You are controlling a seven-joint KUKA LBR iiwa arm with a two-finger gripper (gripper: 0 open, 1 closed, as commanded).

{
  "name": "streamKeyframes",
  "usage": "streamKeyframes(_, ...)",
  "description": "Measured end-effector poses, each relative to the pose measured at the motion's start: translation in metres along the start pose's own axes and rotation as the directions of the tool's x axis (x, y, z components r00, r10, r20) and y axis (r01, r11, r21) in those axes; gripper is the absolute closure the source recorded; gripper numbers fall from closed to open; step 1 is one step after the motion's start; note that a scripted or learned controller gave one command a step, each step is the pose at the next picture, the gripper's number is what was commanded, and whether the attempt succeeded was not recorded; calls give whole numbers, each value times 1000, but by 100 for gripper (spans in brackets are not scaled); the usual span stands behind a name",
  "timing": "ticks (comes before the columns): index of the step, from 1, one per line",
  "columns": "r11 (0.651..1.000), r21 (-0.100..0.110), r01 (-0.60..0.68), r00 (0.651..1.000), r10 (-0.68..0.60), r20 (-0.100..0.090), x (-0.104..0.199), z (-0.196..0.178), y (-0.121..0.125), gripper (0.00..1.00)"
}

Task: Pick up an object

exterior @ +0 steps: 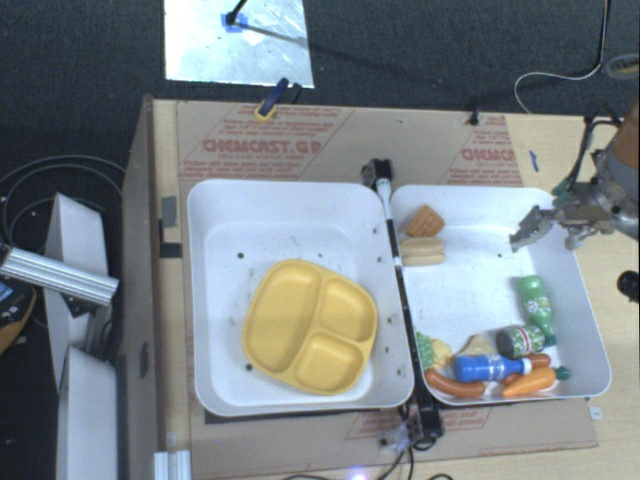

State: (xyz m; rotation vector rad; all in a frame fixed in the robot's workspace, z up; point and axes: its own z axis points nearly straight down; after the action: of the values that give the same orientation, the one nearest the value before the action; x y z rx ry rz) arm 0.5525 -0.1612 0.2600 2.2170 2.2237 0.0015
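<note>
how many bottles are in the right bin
3: a green bottle by the right wall, a dark bottle just below it, a blue bottle near the front. More may be hidden in the pile.

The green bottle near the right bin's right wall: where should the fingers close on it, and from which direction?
Grip the green bottle across its body, at mid-length, coming straight down from above. It lies flat on the right bin floor, apart from the crowded toys at the bin's near end, with bare floor on its left. Its long axis runs roughly up-down in the camera view, so the fingers should probably straddle it left-right.
</note>
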Motion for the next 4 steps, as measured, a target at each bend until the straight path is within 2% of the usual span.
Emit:
streamKeyframes(1,1000,1,1,1000,-1,-1,54,65,48,0)
streamKeyframes(2,1000,1,1,1000,-1,0,76,113,89,0)
streamKeyframes(3,1000,1,3,1000,-3,0,76,176,100,0)
streamKeyframes(4,1000,-1,3,1000,-3,0,69,175,117,0)
